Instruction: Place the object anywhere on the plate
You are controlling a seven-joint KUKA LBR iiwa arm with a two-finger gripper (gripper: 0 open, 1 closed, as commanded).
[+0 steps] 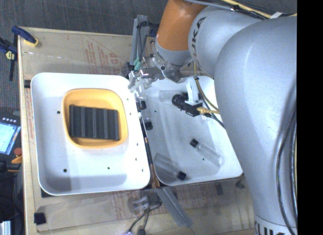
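From my remote seat, nearest the camera I see the front edge of the plywood bench [75, 206], printed with faded red lettering, with a small clear plastic fitting and a cable [144, 214] lying on it below the gap between the bins. Off the bench's left edge sits a small lit screen [7, 137].

On the bench rest the two shallow white bins. The left bin [86, 178] holds the yellow plate [95, 99], a rounded-square dish sitting in the bin's upper middle. On the plate lies the object [96, 123], a dark ribbed block; its long axis runs left to right across the frame and its ribs run front to back. It rests flat, inside the plate's rim.

The right bin [202, 171] holds a few clear plastic pieces with black ends: one [204, 149] near the middle, angled down to the right, and another [171, 168] at the front left corner.

Farther back, the grey arm [252, 92] covers the right bin's far side, its orange band [176, 21] above the wrist. The gripper [137, 77] hangs over the bins' shared wall at the back; I cannot tell how far the claw is open or whether it has anything.

Beyond the bench lies dark grey carpet [75, 1], and a blue and yellow clamp [22, 34] bites the bench's far left corner.
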